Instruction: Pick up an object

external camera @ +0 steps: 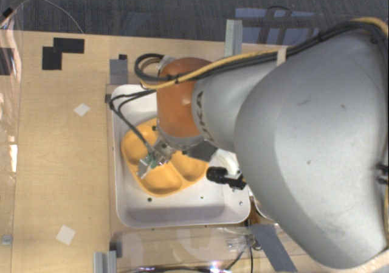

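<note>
arm (292, 120): grey, orange band, reaching in from right over the bin
end effector (148, 165): low over yellow object, finger state cannot tell
yellow object (164, 177): lying in white bin (182, 214) on wooden surface (61, 162)

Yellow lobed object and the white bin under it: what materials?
Yellow lobed object: probably soft rubber or moulded plastic, matte, with rounded bulging lobes and no sharp glare. Shallow white bin: looks like rigid plastic, smooth and slightly glossy, with rounded corners.
</note>
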You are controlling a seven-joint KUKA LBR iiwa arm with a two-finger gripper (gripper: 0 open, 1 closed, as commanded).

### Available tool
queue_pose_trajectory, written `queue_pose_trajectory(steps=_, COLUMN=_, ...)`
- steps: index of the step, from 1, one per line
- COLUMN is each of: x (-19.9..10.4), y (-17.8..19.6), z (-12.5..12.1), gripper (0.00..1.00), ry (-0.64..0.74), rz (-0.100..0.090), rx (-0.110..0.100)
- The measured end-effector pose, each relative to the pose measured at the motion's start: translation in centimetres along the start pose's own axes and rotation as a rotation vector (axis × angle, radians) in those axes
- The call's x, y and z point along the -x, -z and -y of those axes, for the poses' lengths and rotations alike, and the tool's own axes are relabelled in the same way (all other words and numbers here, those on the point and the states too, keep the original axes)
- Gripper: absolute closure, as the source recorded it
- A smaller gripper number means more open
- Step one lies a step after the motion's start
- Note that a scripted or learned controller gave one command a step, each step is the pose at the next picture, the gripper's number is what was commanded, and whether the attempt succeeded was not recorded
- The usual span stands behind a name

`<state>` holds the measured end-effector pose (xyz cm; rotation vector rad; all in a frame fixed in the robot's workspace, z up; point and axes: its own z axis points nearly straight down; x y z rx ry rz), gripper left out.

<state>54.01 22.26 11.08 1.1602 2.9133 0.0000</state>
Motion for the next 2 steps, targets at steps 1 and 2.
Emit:
queue_pose_trajectory(steps=1, x=10.0, y=0.3, z=3.8, gripper=0.0, ry=0.05, rz=-0.003, rx=0.002)
queue_pose_trajectory(steps=2, x=4.7, y=2.4, z=10.9, gripper=0.0, ry=0.011, rz=-0.003, rx=0.002)
